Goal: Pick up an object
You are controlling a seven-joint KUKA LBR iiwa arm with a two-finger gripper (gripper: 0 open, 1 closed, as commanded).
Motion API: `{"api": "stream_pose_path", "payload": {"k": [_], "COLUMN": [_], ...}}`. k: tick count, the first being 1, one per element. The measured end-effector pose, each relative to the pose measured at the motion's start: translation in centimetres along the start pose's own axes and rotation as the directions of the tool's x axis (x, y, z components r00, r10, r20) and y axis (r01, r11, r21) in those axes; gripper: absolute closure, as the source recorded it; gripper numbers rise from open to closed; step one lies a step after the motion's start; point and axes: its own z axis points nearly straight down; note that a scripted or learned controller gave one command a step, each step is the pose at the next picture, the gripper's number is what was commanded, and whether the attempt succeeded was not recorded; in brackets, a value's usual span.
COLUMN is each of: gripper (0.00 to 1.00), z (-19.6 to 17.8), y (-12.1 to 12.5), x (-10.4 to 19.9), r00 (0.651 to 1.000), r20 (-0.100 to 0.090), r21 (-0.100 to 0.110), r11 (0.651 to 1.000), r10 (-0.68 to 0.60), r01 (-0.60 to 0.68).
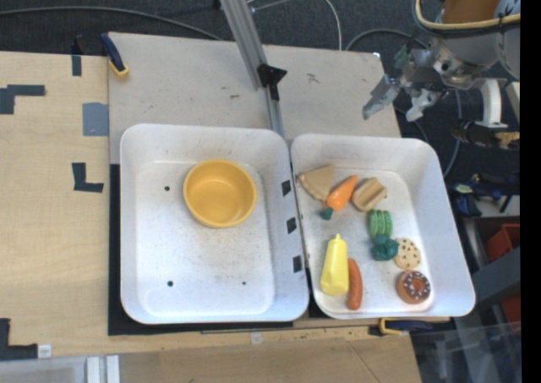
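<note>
Holding eight toy foods (365, 238), right bin (439, 204); left bin (152, 229), one yellow bowl (220, 193).

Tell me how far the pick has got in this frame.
Nothing looks done yet. The hand is above the bench, beyond the far edge of the right bin, open with nothing between its fingers. The carrot, mustard bottle, donut and the other toy foods lie in that bin. Descent, grasp and lift all remain.
</note>
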Motion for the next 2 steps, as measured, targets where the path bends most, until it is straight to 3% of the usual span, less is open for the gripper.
{"api": "stream_pose_path", "payload": {"k": [1,2], "gripper": [0.0,0.0], "z": [0.0,5.1], "y": [0.0,-0.6], "x": [0.0,0.8], "r00": [1.0,1.0], "r20": [0.001,0.0], "r21": [0.0,0.004], "r11": [1.0,1.0], "r10": [0.0,0.001], "r01": [0.0,-0.001]}}
